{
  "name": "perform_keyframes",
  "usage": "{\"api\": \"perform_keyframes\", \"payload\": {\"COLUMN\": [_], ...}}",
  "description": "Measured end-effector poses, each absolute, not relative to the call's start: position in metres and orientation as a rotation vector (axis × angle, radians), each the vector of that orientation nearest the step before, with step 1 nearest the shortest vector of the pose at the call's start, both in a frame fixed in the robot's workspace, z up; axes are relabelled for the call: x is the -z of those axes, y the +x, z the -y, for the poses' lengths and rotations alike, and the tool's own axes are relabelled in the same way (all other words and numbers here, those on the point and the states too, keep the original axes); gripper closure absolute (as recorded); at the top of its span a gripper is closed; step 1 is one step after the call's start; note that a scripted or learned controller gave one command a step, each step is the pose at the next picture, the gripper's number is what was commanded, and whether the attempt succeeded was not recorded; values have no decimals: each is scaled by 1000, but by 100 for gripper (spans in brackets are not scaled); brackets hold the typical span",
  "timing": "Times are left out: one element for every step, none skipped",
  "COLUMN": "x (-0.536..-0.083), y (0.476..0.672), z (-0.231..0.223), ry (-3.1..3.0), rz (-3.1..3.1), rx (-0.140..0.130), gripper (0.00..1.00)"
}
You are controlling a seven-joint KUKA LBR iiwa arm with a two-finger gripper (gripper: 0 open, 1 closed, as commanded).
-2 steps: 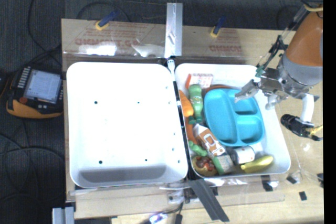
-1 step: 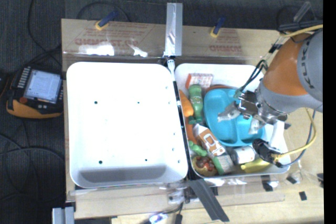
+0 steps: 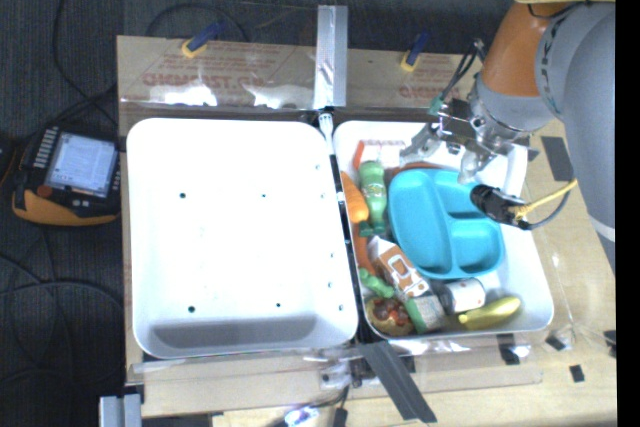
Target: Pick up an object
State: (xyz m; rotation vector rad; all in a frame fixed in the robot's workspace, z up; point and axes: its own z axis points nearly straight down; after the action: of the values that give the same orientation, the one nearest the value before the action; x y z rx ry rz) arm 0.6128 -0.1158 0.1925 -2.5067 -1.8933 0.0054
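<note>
The left bin (image 3: 235, 235) sits well left of the fingers (image 3: 462, 147). In the right bin (image 3: 535, 290), an orange carrot (image 3: 354, 200) and a green bottle (image 3: 373, 187) lie left of the fingers, touching a blue dish (image 3: 440, 220) just below them. A banana (image 3: 490, 312) lies farther below, near the front wall. Whether the fingers are released or clenched cannot be told; they hang over the bin's back right corner.
</note>
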Motion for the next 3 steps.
{"api": "perform_keyframes", "payload": {"x": [-225, -120, -184], "y": [668, 603, 662], "z": [131, 99, 72], "ry": [-2322, -2193, -2052], "rz": [2121, 2251, 2380], "rx": [-7, 11, -1], "gripper": [0, 0, 0]}}
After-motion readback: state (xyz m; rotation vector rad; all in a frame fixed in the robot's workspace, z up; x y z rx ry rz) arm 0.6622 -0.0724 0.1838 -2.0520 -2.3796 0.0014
